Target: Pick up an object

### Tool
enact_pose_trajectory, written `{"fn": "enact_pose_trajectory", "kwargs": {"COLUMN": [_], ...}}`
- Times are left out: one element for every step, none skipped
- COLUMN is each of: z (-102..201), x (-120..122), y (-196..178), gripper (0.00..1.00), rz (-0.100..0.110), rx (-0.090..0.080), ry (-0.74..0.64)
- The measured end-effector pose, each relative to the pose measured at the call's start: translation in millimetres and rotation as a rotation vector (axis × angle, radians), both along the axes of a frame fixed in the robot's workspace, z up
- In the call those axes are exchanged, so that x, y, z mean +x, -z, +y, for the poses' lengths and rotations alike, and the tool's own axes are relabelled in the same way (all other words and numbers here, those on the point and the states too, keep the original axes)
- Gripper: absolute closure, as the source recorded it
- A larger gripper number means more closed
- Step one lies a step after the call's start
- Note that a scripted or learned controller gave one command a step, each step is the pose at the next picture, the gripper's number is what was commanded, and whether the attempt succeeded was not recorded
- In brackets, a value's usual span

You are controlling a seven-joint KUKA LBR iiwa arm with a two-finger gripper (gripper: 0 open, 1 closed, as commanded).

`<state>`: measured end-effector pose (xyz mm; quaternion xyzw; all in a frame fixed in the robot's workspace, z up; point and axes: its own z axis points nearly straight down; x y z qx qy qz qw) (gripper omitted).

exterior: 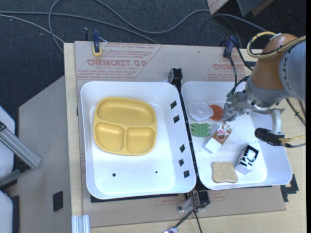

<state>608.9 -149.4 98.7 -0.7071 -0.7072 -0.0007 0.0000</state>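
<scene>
Nearest us in right bin [279,171]: toast slice [224,172], black-and-white box [248,158] beside it. Further back we see small carton [219,137], green item [200,129], clear cup [199,110], orange-red piece [216,112]. Gripper [231,109] hangs low over bin, just beside orange-red piece; we cannot tell its opening or any hold. Left bin [92,174] carries yellow divided plate [125,125]. Arm [272,72] enters from right.
</scene>
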Motion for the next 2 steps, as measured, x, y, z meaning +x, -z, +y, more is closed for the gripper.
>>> {"fn": "enact_pose_trajectory", "kwargs": {"z": [-4,-2], "x": [5,4], "y": [-45,-89], "gripper": [1.00,1.00], "rz": [-0.004,-0.004], "rx": [-0.002,-0.002], "ry": [0.000,-0.001]}}
